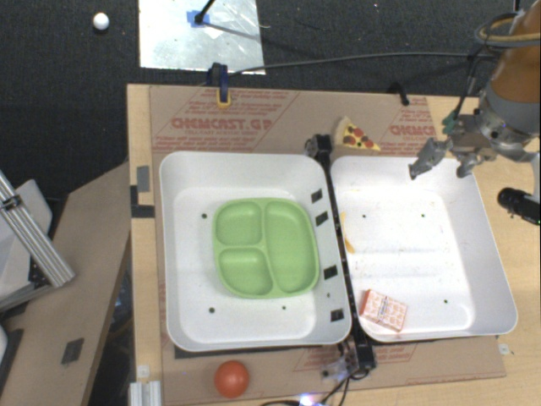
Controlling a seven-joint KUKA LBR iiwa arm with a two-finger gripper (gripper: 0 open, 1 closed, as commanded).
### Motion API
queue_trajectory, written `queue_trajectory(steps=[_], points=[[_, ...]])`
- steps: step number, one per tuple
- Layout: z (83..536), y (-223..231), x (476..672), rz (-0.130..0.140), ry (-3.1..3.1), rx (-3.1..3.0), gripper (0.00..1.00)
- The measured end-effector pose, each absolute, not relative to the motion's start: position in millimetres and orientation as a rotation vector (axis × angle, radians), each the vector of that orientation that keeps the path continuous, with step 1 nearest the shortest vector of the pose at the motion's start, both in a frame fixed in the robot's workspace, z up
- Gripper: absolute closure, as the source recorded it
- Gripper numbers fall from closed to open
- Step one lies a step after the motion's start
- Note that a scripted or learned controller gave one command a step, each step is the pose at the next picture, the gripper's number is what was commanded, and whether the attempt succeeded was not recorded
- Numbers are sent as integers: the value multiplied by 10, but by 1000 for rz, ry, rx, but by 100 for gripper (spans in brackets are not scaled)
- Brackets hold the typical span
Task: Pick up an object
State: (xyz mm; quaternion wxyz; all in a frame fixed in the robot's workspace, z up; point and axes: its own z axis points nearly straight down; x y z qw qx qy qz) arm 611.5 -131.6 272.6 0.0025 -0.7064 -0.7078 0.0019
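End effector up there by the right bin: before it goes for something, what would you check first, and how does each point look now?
1. End effector open: ok, fingers spread, nothing between them.
2. Target in the right bin: ok, small pink box lies near its front-left corner.
3. End effector above the box: not ok, it hangs over the bin's far edge.
4. Box clear of the walls: cannot tell, it sits close to the left wall.
5. Green tray out of the path: ok, it lies in the left bin.
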Motion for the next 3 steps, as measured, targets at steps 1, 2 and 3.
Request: queue_trajectory(steps=[1, 2, 3], points=[[2772, -1315, 6131, -2, -2227, -2219, 0], [2154, -1320, 6084, 4, -2221, -2218, 0], [1638, -1380, 5997, 3, -2221, -2219, 0]])
